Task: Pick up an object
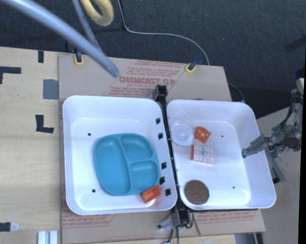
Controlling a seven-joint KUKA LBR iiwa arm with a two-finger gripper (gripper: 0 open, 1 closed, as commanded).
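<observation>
**A:** ok, what's in the left bin [70,156]?

**B:** a blue divided plate [126,163] lying flat, plus a small orange block [151,194] touching its lower right corner.

**A:** and the right bin [260,169]?

**B:** clear round lid [182,133], orange-red cube [202,134] just beside it, pinkish packet [203,154] below those, brown disc [196,191] near the front wall.

**A:** gripper?

**B:** gripper [250,149] sits over that bin's right rim, gripping nothing. Can't tell whether it's spread or closed, too blurry.

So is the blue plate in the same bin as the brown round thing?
No, the blue plate lies in the left bin, while the brown round thing sits in the right bin.
</observation>
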